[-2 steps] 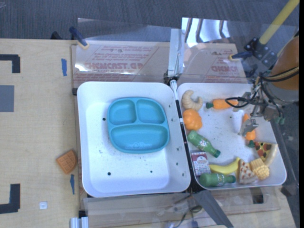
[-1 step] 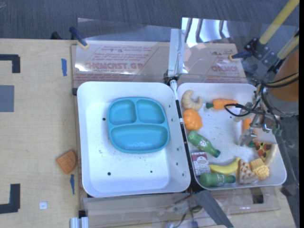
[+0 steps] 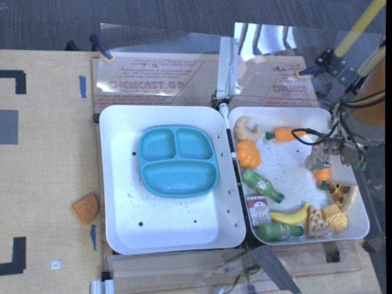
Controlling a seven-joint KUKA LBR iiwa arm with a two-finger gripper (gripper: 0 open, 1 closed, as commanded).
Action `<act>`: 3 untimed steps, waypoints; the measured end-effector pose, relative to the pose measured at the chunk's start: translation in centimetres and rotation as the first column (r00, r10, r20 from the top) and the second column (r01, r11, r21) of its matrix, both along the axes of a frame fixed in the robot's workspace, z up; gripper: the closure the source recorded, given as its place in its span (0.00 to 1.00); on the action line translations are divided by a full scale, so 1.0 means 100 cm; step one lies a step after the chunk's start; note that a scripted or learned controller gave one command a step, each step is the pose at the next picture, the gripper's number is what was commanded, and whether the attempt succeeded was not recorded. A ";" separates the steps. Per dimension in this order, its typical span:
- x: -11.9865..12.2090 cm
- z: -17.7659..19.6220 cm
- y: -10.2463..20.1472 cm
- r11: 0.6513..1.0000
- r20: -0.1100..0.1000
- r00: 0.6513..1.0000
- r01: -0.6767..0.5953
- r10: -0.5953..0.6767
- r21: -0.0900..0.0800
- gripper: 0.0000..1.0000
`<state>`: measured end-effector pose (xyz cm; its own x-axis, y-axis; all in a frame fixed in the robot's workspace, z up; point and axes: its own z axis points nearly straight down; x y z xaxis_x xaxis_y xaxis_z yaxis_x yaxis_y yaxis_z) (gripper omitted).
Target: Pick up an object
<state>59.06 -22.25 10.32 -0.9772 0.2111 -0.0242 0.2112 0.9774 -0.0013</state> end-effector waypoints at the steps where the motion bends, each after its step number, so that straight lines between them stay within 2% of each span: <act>1: 0.000 -0.001 0.000 1.000 -0.002 1.000 0.000 0.000 0.001 0.00; 2: 0.020 -0.015 -0.001 0.999 -0.014 0.999 0.037 -0.037 0.005 0.00; 3: 0.024 0.000 -0.001 0.999 0.003 0.999 0.035 -0.035 -0.001 1.00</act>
